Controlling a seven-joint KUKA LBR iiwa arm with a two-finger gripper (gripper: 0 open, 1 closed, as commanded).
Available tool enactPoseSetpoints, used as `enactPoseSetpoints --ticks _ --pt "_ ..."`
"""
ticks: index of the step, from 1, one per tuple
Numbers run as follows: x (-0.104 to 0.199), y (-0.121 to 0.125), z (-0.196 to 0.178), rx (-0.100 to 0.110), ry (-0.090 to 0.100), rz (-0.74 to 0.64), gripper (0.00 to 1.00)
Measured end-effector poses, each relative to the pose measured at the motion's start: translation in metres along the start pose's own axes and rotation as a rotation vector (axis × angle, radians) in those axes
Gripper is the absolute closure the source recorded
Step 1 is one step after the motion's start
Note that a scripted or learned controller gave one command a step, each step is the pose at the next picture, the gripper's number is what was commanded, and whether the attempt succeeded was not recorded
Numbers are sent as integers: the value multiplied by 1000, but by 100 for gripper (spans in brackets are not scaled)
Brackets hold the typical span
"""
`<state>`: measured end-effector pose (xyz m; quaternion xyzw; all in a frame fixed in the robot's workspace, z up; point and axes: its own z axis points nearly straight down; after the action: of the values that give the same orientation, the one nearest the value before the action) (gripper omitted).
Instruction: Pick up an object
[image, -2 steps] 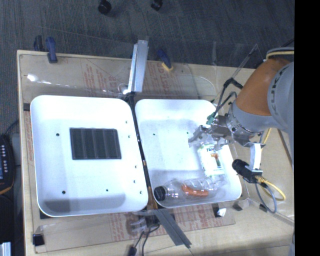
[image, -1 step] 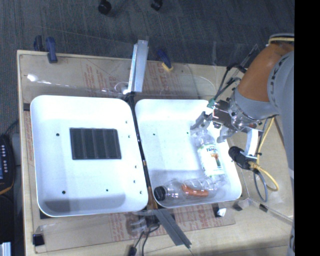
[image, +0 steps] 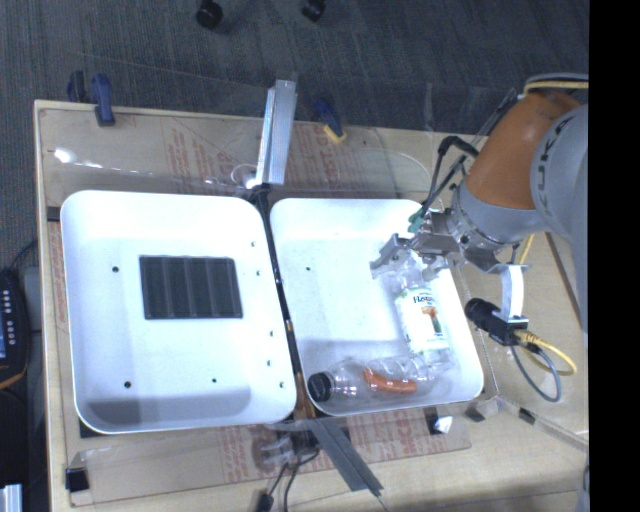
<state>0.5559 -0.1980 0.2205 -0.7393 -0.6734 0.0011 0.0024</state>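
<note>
Camera view: clear plastic bottle (image: 422, 312) with white label in right bin (image: 330, 250), by its right wall, under the hand (image: 412, 250).

Second clear bottle (image: 375, 380) with dark cap flat along the same bin's front wall, just beside the first. Hand low over the upright-lying bottle's top end, touching or nearly so; spread of fingers impossible to tell. Left bin (image: 100, 240) bearing a dark ribbed rectangle (image: 190, 287). Both bins on the bench (image: 160, 150).
</note>
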Motion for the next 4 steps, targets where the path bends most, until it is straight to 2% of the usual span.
enactPoseSetpoints --ticks 1,2,3,4 --pt "-4 -12 -4 -1 -1 -206 0" --pt "-5 2 32 0 -1 -237 0" --pt "-5 2 22 2 -1 -240 100" --pt "33 -7 63 -1 -1 -433 100"
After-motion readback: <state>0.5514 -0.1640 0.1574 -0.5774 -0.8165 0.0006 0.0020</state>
